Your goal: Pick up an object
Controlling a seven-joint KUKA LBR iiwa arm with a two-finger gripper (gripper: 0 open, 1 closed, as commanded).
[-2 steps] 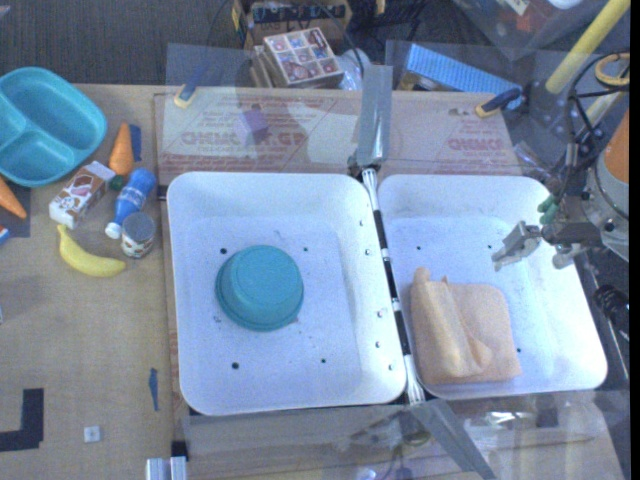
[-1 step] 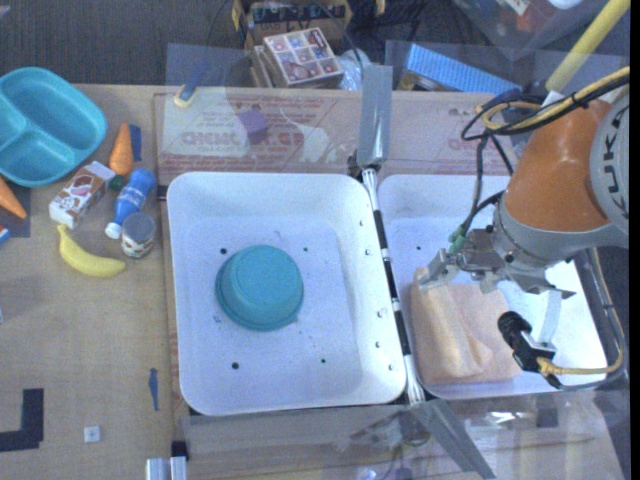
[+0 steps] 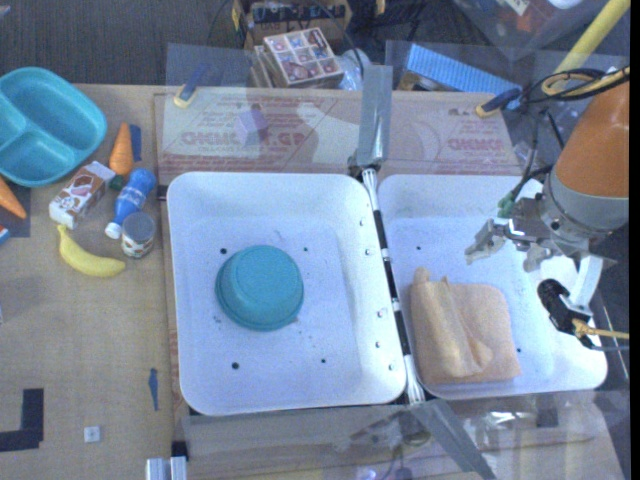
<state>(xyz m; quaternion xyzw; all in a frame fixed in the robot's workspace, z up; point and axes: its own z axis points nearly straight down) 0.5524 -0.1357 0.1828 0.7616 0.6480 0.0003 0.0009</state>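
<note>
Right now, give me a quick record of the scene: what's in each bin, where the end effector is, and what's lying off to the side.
left bin: one teal bowl, upside down
right bin: one tan folded cloth near the front
end effector: over the right bin, behind the cloth, nothing seen between its fingers
bench, left of the bins: banana, blue bottle, small can, teal divided dish
task state: nothing picked up yet

We see a wooden bench (image 3: pixel 90 368) bearing two white bins (image 3: pixel 200 388) side by side. To their left lie a banana (image 3: pixel 88 258), a blue bottle (image 3: pixel 131 199), a small carton (image 3: pixel 80 192), a carrot (image 3: pixel 121 149) and a teal dish (image 3: pixel 45 123).
</note>
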